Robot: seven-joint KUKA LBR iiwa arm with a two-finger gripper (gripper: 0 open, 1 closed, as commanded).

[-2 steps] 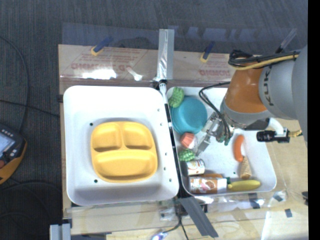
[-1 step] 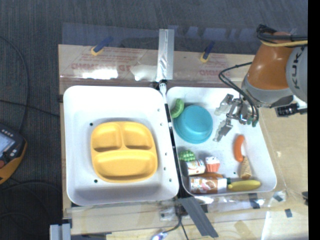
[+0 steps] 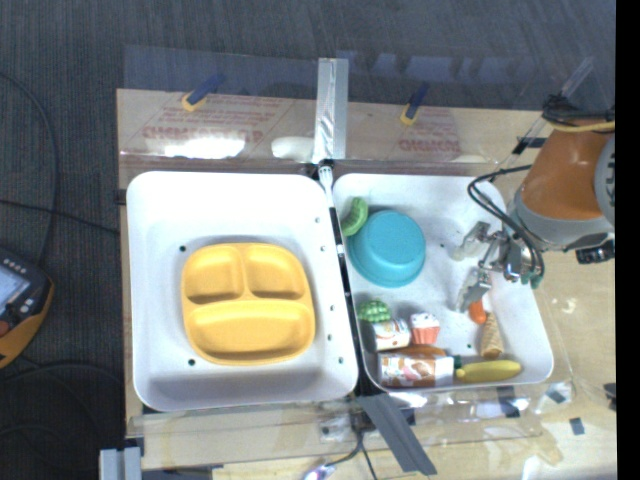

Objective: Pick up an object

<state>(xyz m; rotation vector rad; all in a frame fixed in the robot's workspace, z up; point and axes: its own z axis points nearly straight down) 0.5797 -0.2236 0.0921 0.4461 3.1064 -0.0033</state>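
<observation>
My gripper (image 3: 468, 266) hangs over the right side of the right bin (image 3: 445, 190), open, with nothing between its fingers. One finger (image 3: 466, 240) points toward the blue bowl (image 3: 390, 248); the other (image 3: 470, 292) ends just above a small orange piece (image 3: 478, 313). Along the bin's front lie a yellow banana (image 3: 488, 370), a brown-labelled bottle (image 3: 412, 368), a small can (image 3: 392, 335), a cupcake toy (image 3: 425, 325) and a tan piece (image 3: 490, 340). A green toy (image 3: 375, 311) sits by the divider.
A green leafy item (image 3: 353, 216) lies against the bowl's left rim. The left bin (image 3: 150, 228) holds a yellow divided plate (image 3: 247, 301). Black cables (image 3: 490, 203) loop beside the wrist. An orange band (image 3: 565, 173) marks the arm at the right.
</observation>
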